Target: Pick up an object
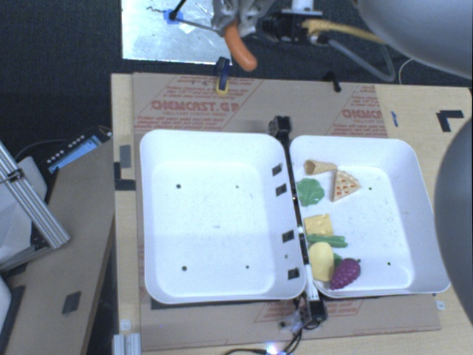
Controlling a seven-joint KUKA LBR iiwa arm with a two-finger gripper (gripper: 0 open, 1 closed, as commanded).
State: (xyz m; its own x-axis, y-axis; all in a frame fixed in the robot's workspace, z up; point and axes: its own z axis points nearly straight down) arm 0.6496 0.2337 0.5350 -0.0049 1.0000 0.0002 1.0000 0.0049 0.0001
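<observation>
1. The sausage (241, 48) hangs at the top of the view, above the far edge of the bench and well apart from both bins. Its upper end sits between the fingers of the gripper (235, 22), which is closed on it.
2. The sausage lies directly below the gripper. Its long axis slants down and a little toward the right of the view, so the free lower end points to the bench.
3. It looks like a small toy: orange, smooth, rounded at the ends, with a soft shine. Only the top part is hidden by the fingers.
4. I judge that the pick is already done. The hold is on one end only, so the sausage could swing or slip if the arm moves fast.
5. The right bin (403, 154) holds the other toy food, near its left wall: a pizza slice (344, 186), a green leaf (310, 191), a yellow cheese block (318, 224), a lemon (321, 260) and purple grapes (345, 272).
6. The left bin (214, 220) lies just beside it.
</observation>
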